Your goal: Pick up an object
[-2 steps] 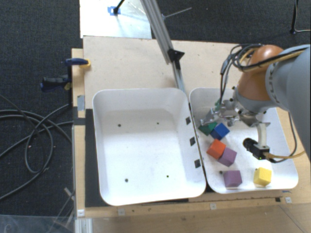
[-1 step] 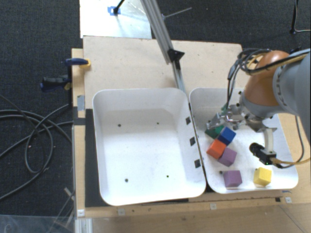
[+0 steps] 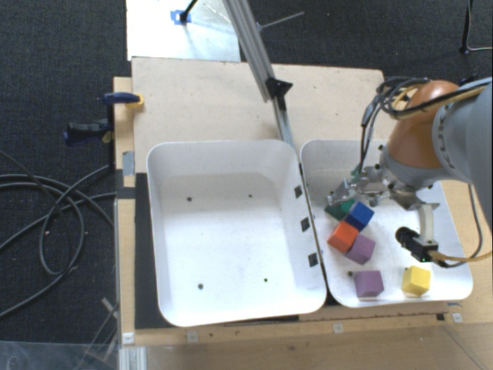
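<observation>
Writing cannot be read anywhere on the blocks or bins. The arm (image 3: 451, 141) comes in from the right, its orange band (image 3: 416, 133) bent down over the right bin (image 3: 454, 287), wrist cables looping above it. The gripper (image 3: 356, 195) sits low at the bin's left part, just above the green block (image 3: 337, 208) and blue block (image 3: 359, 215); whether it is spread or closed cannot be told, and no block is seen in its grasp. The blue block touches the orange block (image 3: 343, 237), with a purple block (image 3: 362, 249) just beside them. A second purple block (image 3: 369, 283) and a yellow block (image 3: 417, 280) lie near the bin's front edge. The left bin (image 3: 166, 168) stands beside it, their walls touching.
</observation>
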Motion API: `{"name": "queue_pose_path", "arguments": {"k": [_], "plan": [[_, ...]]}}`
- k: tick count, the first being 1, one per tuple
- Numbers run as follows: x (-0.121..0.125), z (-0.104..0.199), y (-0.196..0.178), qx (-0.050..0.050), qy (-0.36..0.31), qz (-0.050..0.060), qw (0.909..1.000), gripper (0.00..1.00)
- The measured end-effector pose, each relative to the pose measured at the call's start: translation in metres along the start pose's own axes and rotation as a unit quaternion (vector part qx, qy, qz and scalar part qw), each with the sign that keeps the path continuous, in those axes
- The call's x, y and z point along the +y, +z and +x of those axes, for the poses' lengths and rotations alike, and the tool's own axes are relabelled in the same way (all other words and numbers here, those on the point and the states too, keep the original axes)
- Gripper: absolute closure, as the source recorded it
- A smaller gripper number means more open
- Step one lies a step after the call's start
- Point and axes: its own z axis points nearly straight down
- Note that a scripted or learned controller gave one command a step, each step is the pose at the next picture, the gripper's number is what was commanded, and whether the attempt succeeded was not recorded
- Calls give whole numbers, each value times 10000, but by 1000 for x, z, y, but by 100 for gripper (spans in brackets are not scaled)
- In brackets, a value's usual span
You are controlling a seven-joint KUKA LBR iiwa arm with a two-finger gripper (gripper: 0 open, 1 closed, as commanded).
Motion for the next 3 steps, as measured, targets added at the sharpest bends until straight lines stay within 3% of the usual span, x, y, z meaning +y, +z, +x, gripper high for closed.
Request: {"name": "queue_pose_path", "arguments": {"k": [3], "plan": [[-1, 0, 1, 0, 2, -9, 10000, 0]]}}
